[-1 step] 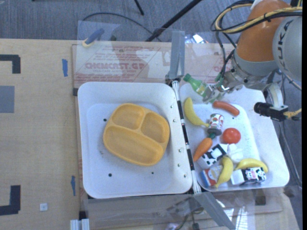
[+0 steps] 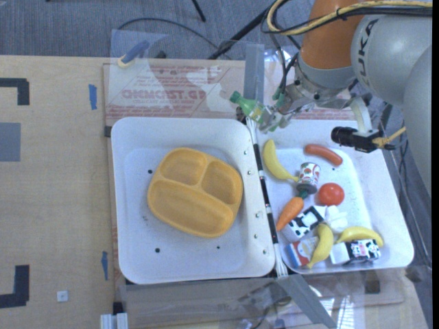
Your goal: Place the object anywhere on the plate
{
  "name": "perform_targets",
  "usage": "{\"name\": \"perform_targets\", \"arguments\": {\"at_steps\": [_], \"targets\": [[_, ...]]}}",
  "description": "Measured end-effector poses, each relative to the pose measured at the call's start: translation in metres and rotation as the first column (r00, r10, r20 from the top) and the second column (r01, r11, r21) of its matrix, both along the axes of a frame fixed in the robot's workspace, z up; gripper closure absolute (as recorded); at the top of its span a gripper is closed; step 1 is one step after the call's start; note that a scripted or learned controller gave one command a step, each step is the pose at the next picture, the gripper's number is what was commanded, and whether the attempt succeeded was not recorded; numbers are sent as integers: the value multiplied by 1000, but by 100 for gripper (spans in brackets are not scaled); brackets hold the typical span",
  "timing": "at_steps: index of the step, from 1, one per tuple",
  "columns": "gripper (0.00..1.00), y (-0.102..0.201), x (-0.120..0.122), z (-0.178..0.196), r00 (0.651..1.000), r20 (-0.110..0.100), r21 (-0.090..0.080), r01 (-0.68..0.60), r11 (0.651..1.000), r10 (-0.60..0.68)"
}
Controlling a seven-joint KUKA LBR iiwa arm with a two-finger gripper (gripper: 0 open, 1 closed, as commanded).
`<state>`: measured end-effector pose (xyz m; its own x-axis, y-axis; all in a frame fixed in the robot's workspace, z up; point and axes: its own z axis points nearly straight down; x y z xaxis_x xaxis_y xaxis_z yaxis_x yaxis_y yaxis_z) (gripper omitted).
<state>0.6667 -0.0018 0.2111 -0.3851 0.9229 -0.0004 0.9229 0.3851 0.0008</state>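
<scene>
A yellow divided plate [image 2: 195, 190] lies in the middle of the left bin [image 2: 130, 204]. My gripper [image 2: 269, 118] hangs over the back left corner of the right bin [image 2: 387, 184], by the wall between the two bins. A small green toy object [image 2: 245, 104] sticks out leftward from between its fingers, held above the bin rim. The gripper is behind and to the right of the plate, apart from it.
The right bin holds several toy foods: a banana [image 2: 273, 162], a sausage [image 2: 323, 154], a small can [image 2: 309, 177], a tomato [image 2: 330, 194], a carrot [image 2: 289, 213] and a cow-patterned carton [image 2: 305, 223]. A clear panel [image 2: 178, 81] lies behind the left bin.
</scene>
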Motion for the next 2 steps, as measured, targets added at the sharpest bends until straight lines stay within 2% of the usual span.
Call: {"name": "perform_targets", "arguments": {"at_steps": [1, 2], "targets": [[100, -27, -62, -29, 986, -7, 0, 167, 986, -167], [100, -6, -65, -29, 873, -4, -2, 487, 873, -487]]}}
